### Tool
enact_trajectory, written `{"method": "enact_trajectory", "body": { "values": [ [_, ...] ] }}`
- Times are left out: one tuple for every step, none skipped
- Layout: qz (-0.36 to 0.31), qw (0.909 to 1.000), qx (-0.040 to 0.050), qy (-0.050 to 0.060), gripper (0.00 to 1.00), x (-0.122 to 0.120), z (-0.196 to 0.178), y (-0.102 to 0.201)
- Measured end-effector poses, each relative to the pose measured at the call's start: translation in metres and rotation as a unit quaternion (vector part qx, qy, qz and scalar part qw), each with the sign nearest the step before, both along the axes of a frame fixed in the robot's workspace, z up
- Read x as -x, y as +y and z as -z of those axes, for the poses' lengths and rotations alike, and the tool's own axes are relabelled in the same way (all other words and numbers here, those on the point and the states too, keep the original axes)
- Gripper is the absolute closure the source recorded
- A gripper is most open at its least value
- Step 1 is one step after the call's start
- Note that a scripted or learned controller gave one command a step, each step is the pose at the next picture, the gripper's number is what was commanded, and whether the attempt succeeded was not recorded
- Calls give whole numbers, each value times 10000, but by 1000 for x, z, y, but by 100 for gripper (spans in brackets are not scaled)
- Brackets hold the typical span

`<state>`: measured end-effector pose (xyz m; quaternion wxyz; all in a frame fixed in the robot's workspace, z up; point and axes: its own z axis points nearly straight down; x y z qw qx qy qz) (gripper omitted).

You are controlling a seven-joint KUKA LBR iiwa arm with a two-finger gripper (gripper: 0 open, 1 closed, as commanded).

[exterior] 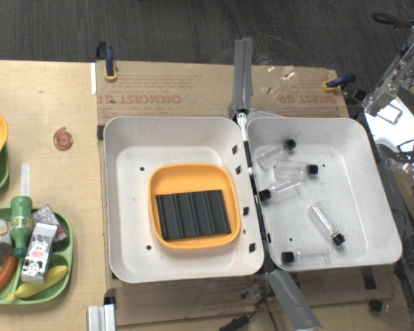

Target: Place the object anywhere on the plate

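Since the orange plate (193,206) sits in the middle of the left bin (124,185), it makes a broad, easy target, though a dark ribbed block (193,212) covers much of it. I see the clear vials (326,223) with black caps scattered loose across the right bin (372,185), well apart from the plate. About the gripper's state I cannot tell anything, so I judge no pick has begun.

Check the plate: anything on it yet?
Yes. A dark ribbed slab lies flat inside the orange plate, rim showing all round it.
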<state>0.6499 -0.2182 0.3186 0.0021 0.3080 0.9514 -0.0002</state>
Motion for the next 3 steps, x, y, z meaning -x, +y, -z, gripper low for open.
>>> {"method": "enact_trajectory", "body": {
  "values": [
    [-1308,9914,4,-3,100,0,-123,-4],
    [-1308,9914,4,-4,0,0,-124,-4],
    [-3079,9514,-1,7,0,40,-96,-4]
  ]
}}
